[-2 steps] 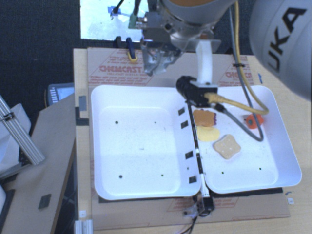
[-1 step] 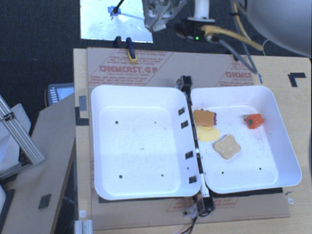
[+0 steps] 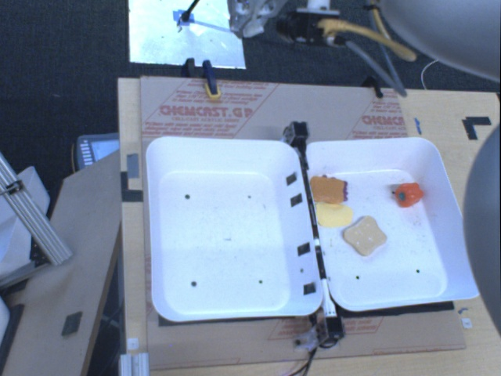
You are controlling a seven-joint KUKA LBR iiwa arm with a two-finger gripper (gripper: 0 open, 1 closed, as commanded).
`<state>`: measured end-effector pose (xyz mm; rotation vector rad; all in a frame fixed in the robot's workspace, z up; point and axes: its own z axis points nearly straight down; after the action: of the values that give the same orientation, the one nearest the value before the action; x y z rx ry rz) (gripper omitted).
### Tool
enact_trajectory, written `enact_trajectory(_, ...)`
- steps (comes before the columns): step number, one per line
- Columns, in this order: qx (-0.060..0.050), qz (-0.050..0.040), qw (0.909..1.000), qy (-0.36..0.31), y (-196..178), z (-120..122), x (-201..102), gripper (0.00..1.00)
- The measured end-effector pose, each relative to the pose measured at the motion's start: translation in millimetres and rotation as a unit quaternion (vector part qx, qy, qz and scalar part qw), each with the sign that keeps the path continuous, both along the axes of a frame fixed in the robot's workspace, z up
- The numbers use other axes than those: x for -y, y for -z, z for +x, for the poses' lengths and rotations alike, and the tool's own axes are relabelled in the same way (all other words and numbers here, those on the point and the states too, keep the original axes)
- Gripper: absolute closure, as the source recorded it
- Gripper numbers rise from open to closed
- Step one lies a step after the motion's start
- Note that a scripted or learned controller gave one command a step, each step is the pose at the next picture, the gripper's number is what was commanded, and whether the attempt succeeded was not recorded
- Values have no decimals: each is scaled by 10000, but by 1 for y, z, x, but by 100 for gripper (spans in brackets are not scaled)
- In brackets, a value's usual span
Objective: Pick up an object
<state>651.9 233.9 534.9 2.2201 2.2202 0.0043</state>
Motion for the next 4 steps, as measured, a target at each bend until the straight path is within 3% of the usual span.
enact_trajectory(1,-1,0,10000,0,0,17,0,100)
enact_trajectory(2,-6,-1,10000,-8,0,16,0,0)
enact_trajectory(3,9,2,10000,-24,-12,16,-1,100)
enact_trajectory(4,4,2,10000,-26,-12,16,-1,0)
